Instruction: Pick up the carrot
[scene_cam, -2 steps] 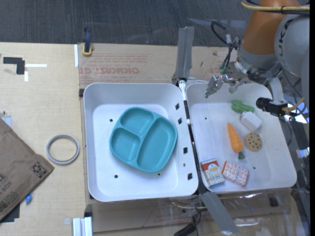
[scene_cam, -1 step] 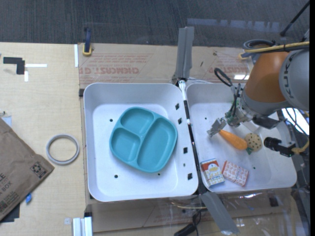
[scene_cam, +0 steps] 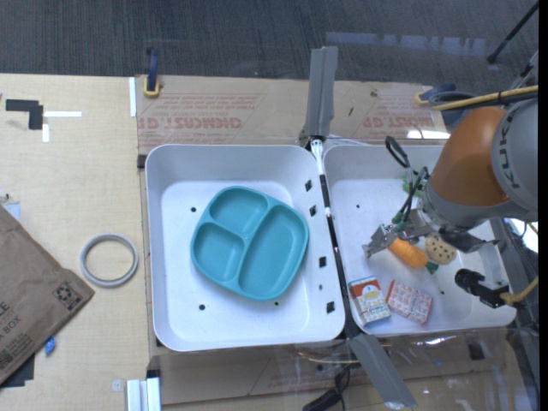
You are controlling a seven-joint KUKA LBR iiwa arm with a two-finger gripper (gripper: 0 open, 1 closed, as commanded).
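overhead, wooden bench (scene_cam: 68,169), dark carpet (scene_cam: 214,15)

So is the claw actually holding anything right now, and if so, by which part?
It cannot be told. The claw is right at the carrot in the right bin, touching or nearly so, but no clear grip shows.

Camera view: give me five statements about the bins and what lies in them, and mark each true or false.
1. The teal plate lies in the left bin. True.
2. The carrot lies on the teal plate. False: it lies in the right bin, by the pincer.
3. A roll of tape sits on the bench left of the bins. True.
4. The teal plate has one undivided well. False: it has three compartments.
5. Two small cartons lie in the right bin, nearer the camera than the carrot. True.
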